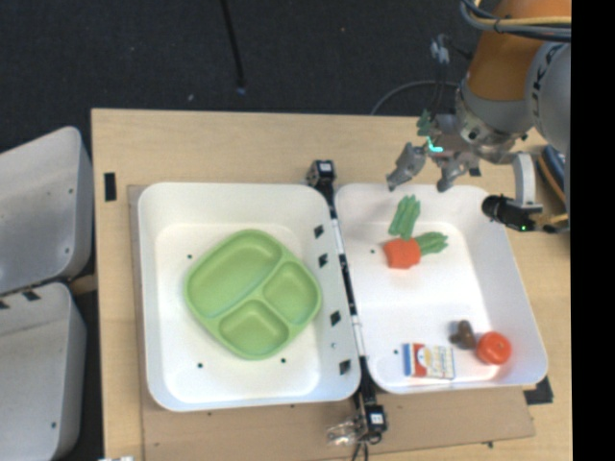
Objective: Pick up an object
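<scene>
Claw (430, 174) open above toy carrot (411, 236), wrist cropped.

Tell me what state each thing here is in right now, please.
gripper: open, above the right bin's far edge, holding nothing
toy carrot: lying flat in the right bin
green divided plate: right side up in the left bin
small carton: lying flat
orange ball: resting beside a brown lump

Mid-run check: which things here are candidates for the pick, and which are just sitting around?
Candidates, right white bin:
orange toy carrot with green top
small white and red carton
small dark brown lump
round orange-red ball-like item
open two-finger gripper, above the bin's far edge

Lying about:
green three-compartment plate, in the left white bin
</scene>
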{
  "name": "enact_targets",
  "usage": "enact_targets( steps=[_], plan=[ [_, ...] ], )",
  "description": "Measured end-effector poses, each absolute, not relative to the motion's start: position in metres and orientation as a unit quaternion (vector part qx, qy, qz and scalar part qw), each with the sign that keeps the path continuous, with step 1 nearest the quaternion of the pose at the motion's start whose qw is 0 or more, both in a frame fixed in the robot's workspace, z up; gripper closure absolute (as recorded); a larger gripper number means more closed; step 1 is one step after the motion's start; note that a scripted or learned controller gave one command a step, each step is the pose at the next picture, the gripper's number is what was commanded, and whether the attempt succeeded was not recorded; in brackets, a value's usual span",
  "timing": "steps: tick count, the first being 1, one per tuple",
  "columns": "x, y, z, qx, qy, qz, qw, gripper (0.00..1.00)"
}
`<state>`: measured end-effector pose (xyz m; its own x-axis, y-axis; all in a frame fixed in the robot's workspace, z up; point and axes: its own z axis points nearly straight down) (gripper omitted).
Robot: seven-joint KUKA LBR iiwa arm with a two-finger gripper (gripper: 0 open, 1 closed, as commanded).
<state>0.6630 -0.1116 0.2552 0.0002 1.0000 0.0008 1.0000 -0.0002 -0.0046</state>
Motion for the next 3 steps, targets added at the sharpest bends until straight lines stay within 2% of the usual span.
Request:
enact_targets(
  steps=[1, 2, 3],
  plan=[
    [0.664, -0.112, 0.258, -0.707, -0.707, -0.0006, -0.001, 0.00],
    [0.674, -0.117, 0.208, -0.707, -0.707, 0.0013, 0.000, 0.00],
    [0.668, -0.124, 0.148, -0.708, -0.706, 0.0021, 0.001, 0.00]
  ],
)
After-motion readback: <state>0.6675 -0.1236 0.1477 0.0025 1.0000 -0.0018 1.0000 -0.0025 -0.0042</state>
